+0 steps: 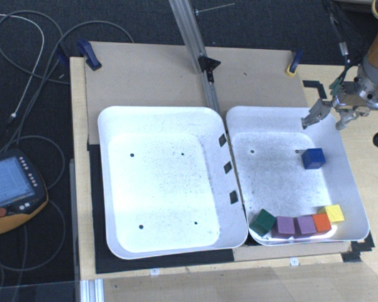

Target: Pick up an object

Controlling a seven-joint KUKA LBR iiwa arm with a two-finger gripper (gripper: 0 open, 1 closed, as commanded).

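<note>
Camera view looks down at a slant on the tabletop [151, 68], a tan board carrying two shallow white bins side by side. At the upper right, the gripper [331, 120] hangs over the far right corner of the right bin [264, 121], its two fingers spread wide with nothing between them; one fingertip [310, 121] points down-left over the bin rim, the other sits near the bin's right edge. The grey arm [373, 74] reaches in from the right.

Inside the right bin, a blue cube [313, 158] lies alone in the upper right part of the floor, near the gripper but below it and apart from it. Along the bin's near edge a row of blocks sits close together: a green block [263, 222] at the left, tilted, then a purple block [285, 225], a second purple block [305, 224], an orange block [322, 221] and a yellow block [334, 214] at the right end. Neighbours in the row look to be touching.

The left bin [113, 121] has a speckled floor with a few dark dots.

A metal rail [186, 17] runs from the top of the view down to the gap between the bins. Blue clamps [88, 54] grip the board's far corners. On the dark floor at left lie a pendant [11, 187] with a screen and loose cables [25, 36].
</note>
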